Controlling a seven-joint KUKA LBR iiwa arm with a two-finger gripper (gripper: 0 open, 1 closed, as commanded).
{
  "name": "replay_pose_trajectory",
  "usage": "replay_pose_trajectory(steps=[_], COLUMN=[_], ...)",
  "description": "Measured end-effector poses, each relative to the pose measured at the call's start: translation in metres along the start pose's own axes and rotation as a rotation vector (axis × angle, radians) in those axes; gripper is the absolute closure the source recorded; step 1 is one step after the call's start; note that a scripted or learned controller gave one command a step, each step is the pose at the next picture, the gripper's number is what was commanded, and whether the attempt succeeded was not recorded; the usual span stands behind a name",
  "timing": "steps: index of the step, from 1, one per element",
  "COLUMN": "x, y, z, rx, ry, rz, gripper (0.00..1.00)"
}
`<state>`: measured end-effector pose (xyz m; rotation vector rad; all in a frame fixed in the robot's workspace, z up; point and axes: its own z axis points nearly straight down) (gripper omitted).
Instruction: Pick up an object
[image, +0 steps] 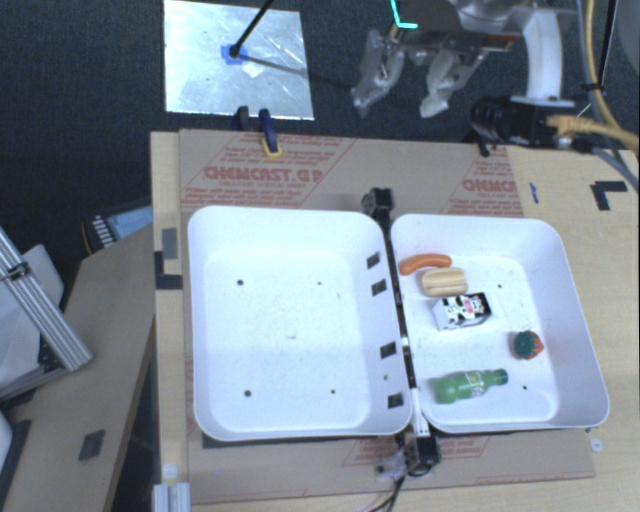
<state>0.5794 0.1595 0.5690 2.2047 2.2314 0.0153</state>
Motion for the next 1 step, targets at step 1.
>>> replay_pose_trajectory(steps=[1], x=[0.0003], y=[0.0002], z=[-0.0119], rx=[-0.004], ry=[0.001], rz=[-0.002], gripper=[1.00])
